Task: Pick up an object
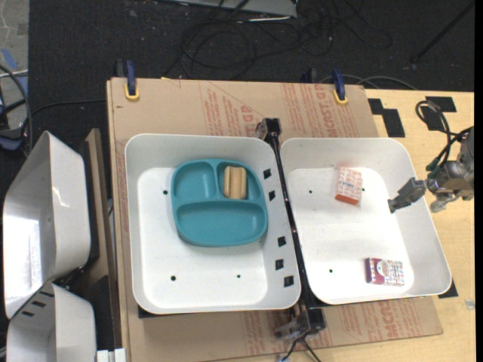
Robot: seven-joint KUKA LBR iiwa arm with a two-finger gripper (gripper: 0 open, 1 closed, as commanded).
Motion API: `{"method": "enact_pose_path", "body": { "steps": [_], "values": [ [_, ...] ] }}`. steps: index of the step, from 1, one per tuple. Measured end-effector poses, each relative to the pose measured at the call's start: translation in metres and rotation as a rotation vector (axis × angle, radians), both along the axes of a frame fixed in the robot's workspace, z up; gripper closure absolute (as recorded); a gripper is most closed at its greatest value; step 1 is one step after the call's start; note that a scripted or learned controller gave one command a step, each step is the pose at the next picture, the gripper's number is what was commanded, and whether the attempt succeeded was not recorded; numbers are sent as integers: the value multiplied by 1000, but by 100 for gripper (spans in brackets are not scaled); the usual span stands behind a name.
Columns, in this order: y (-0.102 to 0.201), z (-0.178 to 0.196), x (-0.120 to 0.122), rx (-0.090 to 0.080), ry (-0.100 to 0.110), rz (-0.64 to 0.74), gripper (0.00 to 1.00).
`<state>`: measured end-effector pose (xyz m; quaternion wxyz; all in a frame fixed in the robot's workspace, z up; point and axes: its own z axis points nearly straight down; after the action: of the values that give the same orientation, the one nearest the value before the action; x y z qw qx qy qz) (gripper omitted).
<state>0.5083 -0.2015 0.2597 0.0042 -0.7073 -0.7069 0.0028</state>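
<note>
In the right bin lie two small packets: an orange and white one toward the back, and a purple and white one near the front right corner. The left bin holds a teal divided tray with a tan block in its upper right compartment. My gripper reaches in over the right bin's right rim, well right of the orange packet and above the purple one. Nothing is seen between its fingers.
Both bins sit on a cardboard sheet clamped at the back. A black divider runs between the bins. White containers stand at the far left. Cables lie on the dark floor behind.
</note>
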Motion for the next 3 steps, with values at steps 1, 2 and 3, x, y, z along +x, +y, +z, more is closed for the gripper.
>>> {"method": "enact_pose_path", "body": {
  "steps": [1,2,3],
  "values": [
    [0,5,2,-3,-9,3,0],
    [-8,-54,1,-1,-4,-3,0],
    [-10,-98,-2,-1,-5,-2,0]
  ]
}}
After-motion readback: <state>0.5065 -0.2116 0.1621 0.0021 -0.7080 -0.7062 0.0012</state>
